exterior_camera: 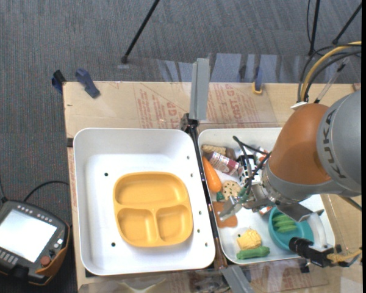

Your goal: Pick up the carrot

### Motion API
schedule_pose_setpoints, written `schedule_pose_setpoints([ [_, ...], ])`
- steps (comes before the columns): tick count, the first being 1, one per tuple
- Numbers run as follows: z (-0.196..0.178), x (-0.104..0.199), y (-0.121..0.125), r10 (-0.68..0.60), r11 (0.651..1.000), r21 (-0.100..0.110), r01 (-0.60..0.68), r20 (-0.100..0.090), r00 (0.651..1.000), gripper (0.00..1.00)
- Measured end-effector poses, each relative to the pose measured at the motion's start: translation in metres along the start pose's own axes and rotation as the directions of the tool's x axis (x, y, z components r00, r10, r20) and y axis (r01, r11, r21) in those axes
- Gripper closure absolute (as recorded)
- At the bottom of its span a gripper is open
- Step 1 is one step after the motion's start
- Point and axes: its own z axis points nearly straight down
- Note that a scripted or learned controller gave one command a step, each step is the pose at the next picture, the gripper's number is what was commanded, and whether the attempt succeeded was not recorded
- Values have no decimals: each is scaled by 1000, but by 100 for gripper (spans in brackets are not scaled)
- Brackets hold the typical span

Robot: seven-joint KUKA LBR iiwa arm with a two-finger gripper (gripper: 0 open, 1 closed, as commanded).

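The carrot (211, 176) is a small orange tapered piece lying against the left wall of the right bin (265, 133). It points up and to the left. My gripper (230, 207) hangs low over the same bin, just to the right of and nearer the front than the carrot, and apart from it. The grey arm with its orange band (299, 154) reaches in from the right and hides much of the bin's middle. Nothing of the carrot is under the gripper.
Around the gripper lie a small bottle (223, 160), a round waffle-like cookie (230, 189), a flat orange piece (226, 221), a corn cob (249, 239), a green pickle (253, 253) and a teal bowl (285, 227). The left bin (97, 145) holds a yellow compartment plate (153, 208).
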Motion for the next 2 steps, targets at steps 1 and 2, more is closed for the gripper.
schedule_pose_setpoints([
  [1,40,-60,-12,16,1000,4,-16,0,1000,0],
  [2,102,-58,-13,-3,1000,6,3,-4,1000,0],
])
